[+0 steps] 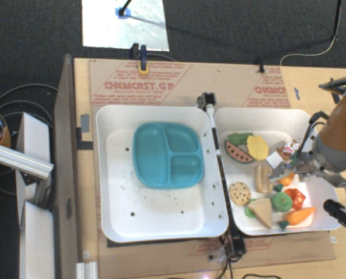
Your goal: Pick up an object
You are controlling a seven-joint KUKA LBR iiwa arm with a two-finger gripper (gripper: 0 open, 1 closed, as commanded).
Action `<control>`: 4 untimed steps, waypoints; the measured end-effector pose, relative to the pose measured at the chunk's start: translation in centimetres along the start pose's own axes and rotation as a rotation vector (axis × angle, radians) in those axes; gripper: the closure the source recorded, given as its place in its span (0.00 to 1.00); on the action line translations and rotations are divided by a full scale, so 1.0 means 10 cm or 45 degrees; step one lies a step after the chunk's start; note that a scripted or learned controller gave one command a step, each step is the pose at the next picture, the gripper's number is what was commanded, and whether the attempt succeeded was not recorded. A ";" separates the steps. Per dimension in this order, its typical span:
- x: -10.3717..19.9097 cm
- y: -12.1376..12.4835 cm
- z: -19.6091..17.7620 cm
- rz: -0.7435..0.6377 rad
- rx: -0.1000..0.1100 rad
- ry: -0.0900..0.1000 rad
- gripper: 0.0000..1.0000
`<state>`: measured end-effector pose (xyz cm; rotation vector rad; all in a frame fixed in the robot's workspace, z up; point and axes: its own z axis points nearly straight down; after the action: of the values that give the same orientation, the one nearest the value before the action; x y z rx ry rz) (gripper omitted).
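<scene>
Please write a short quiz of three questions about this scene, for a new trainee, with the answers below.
1. True or false: the teal tray lies in the left bin.
2. Which toy lies nearest the front right corner of the right bin? A) cookie B) carrot C) watermelon slice
3. Fill in: the arm reaches in over the ___ bin.

Key
1. True.
2. B. The carrot lies by that corner; the cookie sits near the divider, and the watermelon slice is farther back.
3. Right. The hand is low among the toys there.
</scene>
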<state>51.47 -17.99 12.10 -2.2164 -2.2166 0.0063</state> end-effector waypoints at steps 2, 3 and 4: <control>0.49 0.33 0.30 -0.009 -0.025 -0.006 0.00; 0.24 -0.29 0.36 0.003 -0.010 -0.005 0.00; -0.06 0.52 -0.09 -0.007 -0.026 -0.010 0.00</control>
<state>56.71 -18.57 12.99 -2.2247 -2.2369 -0.0080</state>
